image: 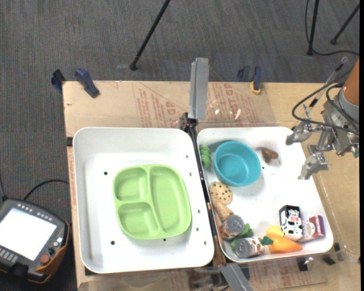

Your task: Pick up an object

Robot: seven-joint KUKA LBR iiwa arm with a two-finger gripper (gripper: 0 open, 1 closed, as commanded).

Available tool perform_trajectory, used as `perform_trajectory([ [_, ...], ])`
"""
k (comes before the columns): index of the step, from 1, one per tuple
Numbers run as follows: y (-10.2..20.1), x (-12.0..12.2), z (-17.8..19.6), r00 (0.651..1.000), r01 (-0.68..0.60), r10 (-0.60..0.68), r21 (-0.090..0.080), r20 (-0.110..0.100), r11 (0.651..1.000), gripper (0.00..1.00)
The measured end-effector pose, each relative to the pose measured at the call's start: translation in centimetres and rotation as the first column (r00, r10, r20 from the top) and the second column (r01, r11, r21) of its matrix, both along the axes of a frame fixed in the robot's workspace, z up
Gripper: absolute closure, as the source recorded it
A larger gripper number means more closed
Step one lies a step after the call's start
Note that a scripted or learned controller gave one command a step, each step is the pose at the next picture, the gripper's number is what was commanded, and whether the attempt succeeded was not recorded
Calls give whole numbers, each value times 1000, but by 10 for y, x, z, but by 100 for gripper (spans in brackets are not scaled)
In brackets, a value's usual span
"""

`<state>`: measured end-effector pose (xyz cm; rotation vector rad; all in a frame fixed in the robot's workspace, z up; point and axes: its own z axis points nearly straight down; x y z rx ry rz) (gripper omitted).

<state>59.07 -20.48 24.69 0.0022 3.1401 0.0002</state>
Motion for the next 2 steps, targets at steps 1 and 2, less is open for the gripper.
perform_trajectory([
  [1,51,-69,-162,987,159,-159,2,-8,987,0],
  [2,5,3,-159,964,265,-265,0,1,964,0],
])
